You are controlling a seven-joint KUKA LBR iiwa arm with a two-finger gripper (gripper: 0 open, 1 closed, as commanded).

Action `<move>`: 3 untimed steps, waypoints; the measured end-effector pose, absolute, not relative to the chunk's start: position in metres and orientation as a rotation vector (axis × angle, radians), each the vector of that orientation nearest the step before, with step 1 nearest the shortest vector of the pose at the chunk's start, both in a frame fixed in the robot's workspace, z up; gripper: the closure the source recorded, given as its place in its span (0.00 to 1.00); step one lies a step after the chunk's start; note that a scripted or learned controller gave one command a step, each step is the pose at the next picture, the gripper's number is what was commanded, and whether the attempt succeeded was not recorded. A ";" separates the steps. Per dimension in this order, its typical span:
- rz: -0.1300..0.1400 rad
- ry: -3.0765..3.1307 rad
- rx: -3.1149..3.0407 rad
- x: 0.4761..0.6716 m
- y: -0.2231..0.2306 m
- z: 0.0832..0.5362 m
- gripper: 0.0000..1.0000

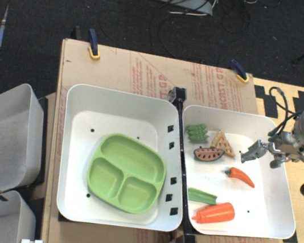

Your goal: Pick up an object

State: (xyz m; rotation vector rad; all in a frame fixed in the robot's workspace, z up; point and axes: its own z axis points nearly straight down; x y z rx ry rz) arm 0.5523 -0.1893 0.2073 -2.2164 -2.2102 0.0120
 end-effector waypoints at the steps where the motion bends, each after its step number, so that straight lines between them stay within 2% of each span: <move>1: 0.001 -2.223 -2.221 0.555 -0.189 0.215 0.00; 3: 0.002 -2.217 -2.222 0.543 -0.189 0.111 0.00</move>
